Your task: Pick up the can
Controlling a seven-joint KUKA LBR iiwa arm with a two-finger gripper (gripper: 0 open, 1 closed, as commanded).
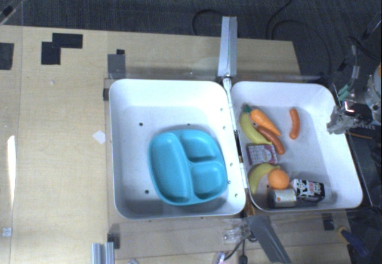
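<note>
In the right bin's (310, 92) near corner I see the can (296, 193) lying sideways against an orange (277, 179); my hand (344, 114) hovers at the rim, probably parked, grip unclear.

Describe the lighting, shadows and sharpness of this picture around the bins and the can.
Camera view: even overhead light; the blue tray casts a soft shadow on the left bin floor; the can lies on its side in the right bin, its label soft; the gripper at the right edge is blurred, with small bright highlights.
</note>
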